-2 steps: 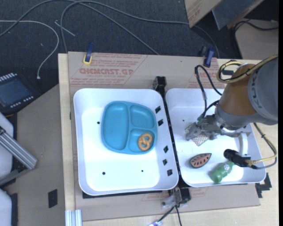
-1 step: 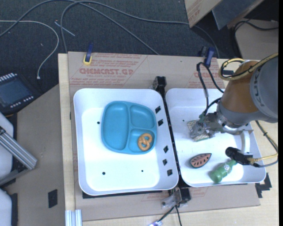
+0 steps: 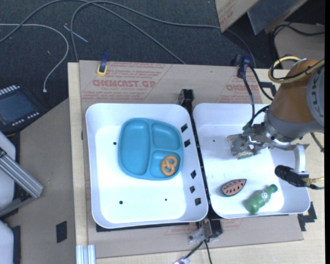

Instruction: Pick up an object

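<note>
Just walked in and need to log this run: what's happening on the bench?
A grey arm reaches in from the right, its tool low over the right bin. Nearer the front of that bin lie a watermelon slice and a green bottle, both apart from the tool. The left bin holds a blue divided plate with a pretzel in one compartment.

Pretzel [image 3: 168,165] in tray [image 3: 139,149], left bin [image 3: 103,170], bottle [image 3: 259,199] in right bin [image 3: 216,124]

floor [image 3: 154,31]: dark carpet, loose cables | bench [image 3: 77,154]: tan board, red print | cardboard box [image 3: 232,13]: top right
</note>
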Available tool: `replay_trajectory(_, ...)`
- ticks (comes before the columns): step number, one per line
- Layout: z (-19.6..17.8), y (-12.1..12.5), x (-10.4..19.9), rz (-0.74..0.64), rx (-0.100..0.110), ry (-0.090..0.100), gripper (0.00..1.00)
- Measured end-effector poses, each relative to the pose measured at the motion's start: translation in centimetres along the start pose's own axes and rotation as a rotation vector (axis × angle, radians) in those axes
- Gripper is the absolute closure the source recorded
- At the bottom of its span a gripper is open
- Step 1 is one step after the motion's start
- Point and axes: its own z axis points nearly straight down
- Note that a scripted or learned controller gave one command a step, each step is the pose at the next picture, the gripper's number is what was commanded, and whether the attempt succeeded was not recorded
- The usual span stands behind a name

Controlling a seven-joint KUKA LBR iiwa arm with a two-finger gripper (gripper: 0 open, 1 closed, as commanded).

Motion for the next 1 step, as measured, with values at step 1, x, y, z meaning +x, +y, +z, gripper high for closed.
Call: replay_trajectory(1,-5.02,1.11,0.02,-0.002,-0.001,0.0,1.0)
